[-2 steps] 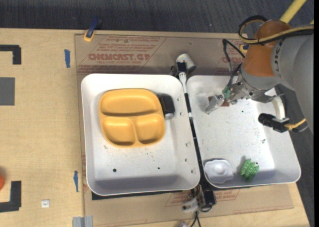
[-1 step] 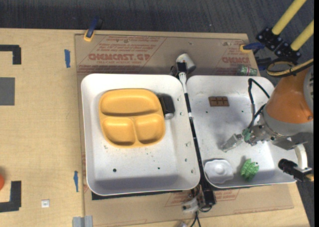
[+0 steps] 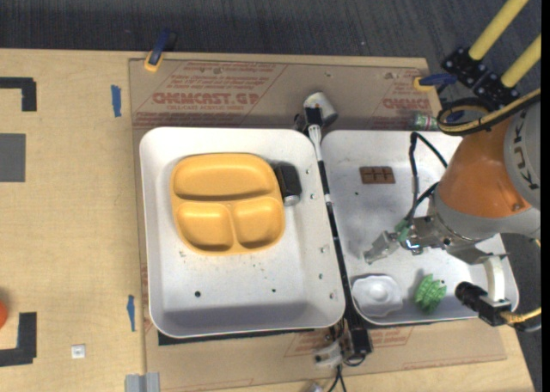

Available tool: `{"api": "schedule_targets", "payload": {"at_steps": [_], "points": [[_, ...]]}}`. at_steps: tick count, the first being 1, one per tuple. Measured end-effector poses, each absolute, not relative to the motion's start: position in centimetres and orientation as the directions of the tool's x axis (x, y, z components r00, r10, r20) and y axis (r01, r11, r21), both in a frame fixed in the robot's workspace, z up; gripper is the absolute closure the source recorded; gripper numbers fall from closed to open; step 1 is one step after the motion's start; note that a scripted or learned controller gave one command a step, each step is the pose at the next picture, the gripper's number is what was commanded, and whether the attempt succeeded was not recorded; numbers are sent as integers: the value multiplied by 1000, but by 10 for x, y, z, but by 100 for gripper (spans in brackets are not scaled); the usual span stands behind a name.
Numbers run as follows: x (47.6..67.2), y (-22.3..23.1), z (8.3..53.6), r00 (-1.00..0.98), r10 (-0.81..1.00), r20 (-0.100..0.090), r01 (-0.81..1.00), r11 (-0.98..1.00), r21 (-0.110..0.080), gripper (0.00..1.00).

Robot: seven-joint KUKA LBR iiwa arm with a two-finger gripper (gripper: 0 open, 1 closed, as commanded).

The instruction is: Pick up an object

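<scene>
Near the front wall of the right bin (image 3: 481, 309), a white cup (image 3: 376, 292) and green toy (image 3: 430, 290) are passed over by the gripper (image 3: 382, 248), whose finger state cannot be told, so bare floor may be grasped.

The tan counter (image 3: 69, 235) carried a brown board (image 3: 258, 85), and on that board two white bins sat side by side, touching: the left bin (image 3: 163, 210) and the right bin (image 3: 378, 145). Blue tape (image 3: 116, 100) marked the counter.
</scene>
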State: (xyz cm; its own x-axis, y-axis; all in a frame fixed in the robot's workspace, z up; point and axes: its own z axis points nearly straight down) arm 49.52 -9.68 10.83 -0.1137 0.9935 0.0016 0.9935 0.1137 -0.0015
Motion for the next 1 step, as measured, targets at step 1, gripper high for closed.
{"api": "schedule_targets", "payload": {"at_steps": [1], "points": [[479, -168, 112, 34, 999, -1, 999, -34, 1, 0]]}}
